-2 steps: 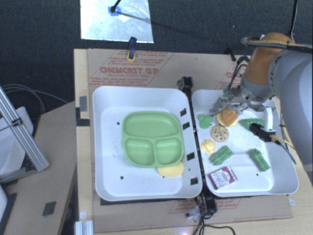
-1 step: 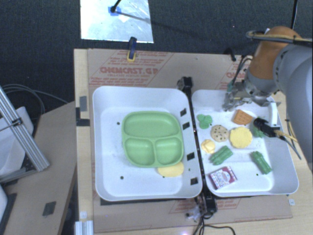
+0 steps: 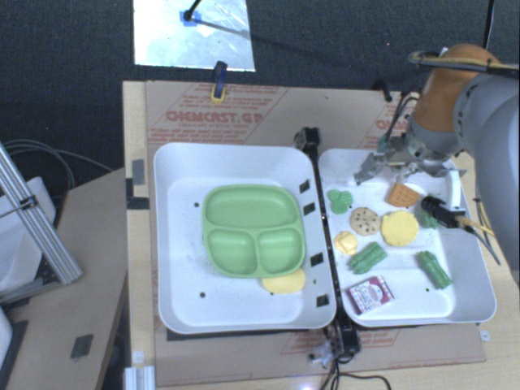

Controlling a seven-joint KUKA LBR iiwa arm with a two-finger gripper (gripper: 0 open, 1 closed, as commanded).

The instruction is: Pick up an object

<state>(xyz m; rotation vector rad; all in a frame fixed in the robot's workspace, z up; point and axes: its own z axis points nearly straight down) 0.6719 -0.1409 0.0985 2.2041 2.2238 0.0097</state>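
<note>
The right bin [image 3: 467, 299] holds several toy foods: a green broccoli piece [image 3: 340, 199], a speckled cookie [image 3: 364, 220], an orange waffle square [image 3: 404, 194], a round yellow piece [image 3: 400, 228], a small yellow chunk [image 3: 346, 242], a green pod bundle [image 3: 368, 257], another green piece [image 3: 434, 269] and a red packet [image 3: 370, 293]. My gripper [image 3: 376, 167] hangs over the bin's far part, just behind the waffle square and right of the broccoli. Nothing is seen held in it.
In the left bin [image 3: 175, 218] lies a green divided tray [image 3: 252, 230], and a yellow disc [image 3: 284, 282] peeks out from under its near edge. A black divider [image 3: 321, 218] runs between the two bins. The arm [image 3: 479, 112] fills the upper right.
</note>
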